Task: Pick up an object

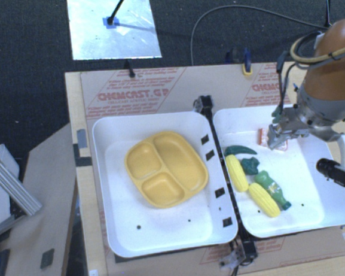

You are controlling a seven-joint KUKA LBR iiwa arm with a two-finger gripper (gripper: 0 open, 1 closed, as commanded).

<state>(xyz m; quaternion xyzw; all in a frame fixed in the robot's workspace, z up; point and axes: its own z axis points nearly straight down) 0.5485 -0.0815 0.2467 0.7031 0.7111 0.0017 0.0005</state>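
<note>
My gripper (276,141) hangs over the back of the right bin (323,211), right above a small red and white object (262,137) that peeks out beside it. Toward the middle of that bin lie two yellow corn cobs, one (236,174) near the divider and one (264,199) further front. A dark green pepper (240,150) and a green bottle-shaped item (271,184) lie beside them. Nothing shows between the fingers.
The left bin (123,229) holds a yellow divided plate (165,167). A black clip strip (218,160) runs between the bins. A black fitting (337,173) sits at the right bin's right edge. A silver sheet (113,25) lies behind the bench.
</note>
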